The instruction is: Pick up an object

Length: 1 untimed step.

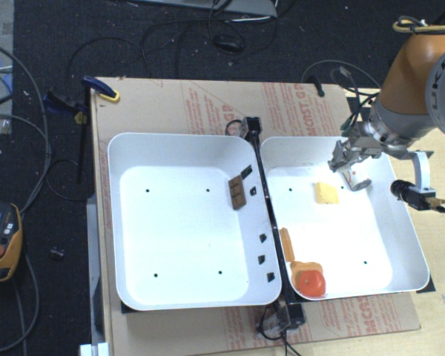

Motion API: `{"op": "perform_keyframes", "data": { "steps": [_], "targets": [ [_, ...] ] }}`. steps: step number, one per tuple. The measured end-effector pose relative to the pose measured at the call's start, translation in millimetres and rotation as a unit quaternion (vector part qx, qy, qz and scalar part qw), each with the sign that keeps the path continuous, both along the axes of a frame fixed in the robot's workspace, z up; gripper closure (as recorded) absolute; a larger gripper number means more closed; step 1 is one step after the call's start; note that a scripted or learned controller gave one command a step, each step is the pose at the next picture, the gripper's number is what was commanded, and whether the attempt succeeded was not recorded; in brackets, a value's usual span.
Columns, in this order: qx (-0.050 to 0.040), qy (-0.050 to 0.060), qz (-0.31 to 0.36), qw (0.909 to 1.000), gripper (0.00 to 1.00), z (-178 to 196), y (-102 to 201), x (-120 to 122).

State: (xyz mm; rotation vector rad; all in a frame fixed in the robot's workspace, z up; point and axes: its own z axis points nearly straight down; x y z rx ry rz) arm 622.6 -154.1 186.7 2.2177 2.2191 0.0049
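Note:
My gripper (350, 175) hangs over the far part of the right bin (400, 221), just right of and above a pale yellow block (326, 193) that lies on the bin floor. Nothing shows between the fingers. A red tomato-like ball (310, 282) sits at the right bin's near left corner, with an orange stick (287, 245) beside it along the left wall. A brown chocolate-bar piece (237, 193) leans against the right wall of the left bin (133, 221).
The two bins stand side by side on a cardboard sheet (178, 106), joined by a black divider (261, 199). Cables and a blue-yellow clamp (100, 89) lie beyond the far left corner. A handheld pendant (1, 239) rests at far left.

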Motion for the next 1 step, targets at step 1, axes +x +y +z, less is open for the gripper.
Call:
{"op": "perform_keyframes", "data": {
  "steps": [1],
  "targets": [
    [-0.0002, 0.0, 0.0, 1.0, 1.0, 62.5, -4.1, 2.6]
  ]
}}
